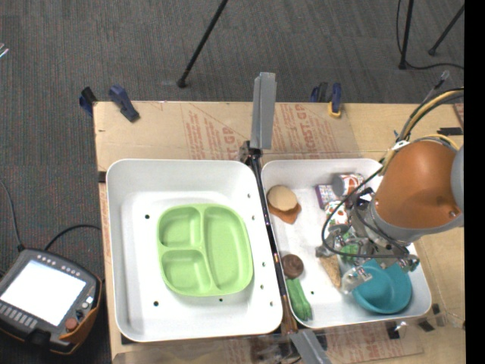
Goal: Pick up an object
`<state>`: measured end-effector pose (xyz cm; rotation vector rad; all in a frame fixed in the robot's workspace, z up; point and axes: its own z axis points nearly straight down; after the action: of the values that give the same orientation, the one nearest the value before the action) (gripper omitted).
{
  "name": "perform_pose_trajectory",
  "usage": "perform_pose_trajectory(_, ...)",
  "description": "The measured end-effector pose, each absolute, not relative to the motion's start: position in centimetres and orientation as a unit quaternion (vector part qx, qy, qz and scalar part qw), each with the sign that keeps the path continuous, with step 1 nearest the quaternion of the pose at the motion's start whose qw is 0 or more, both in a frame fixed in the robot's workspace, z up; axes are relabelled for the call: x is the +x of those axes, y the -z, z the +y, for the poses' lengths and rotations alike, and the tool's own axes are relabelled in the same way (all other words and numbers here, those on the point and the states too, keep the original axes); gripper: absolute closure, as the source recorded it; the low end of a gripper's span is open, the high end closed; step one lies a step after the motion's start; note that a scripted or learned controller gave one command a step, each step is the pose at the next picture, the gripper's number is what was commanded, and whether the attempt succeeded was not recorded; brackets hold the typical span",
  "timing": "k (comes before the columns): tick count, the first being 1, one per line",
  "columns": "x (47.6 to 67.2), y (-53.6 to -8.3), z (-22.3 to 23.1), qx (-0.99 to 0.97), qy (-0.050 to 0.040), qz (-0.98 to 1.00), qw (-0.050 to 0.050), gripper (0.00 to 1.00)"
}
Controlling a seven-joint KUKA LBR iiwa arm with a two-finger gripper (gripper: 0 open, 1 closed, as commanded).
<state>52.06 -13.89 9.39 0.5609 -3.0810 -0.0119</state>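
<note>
Gripper (362, 258) low in the right bin (314, 169), hidden under the orange wrist band (417, 188); cannot tell its state. Just near of it, a teal bowl (386, 290). Left of it, a tan wedge (331, 270). Farther left, a brown ball (292, 265), a green pickle (299, 299) and a bread roll (283, 199). In the left bin (125, 203), a green divided plate (204, 249).

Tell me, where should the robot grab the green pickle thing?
Probably across the middle of the pickle, coming straight down from above. It lies flat, long and narrow beside the bin wall, so fingers closing across its narrow width fit best, though the wall crowds one side.
</note>
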Motion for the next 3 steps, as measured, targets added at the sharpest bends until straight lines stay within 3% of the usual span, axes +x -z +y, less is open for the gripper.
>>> perform_pose_trajectory(1,55.6,-8.8,-7.7,0.118,0.0016,-0.993,-0.001,1.0)
perform_pose_trajectory(2,60.5,-8.9,-14.6,-0.078,0.0003,-0.997,-0.002,1.0)
perform_pose_trajectory(3,60.5,-8.8,-14.5,-0.078,0.0004,-0.997,-0.002,0.0)
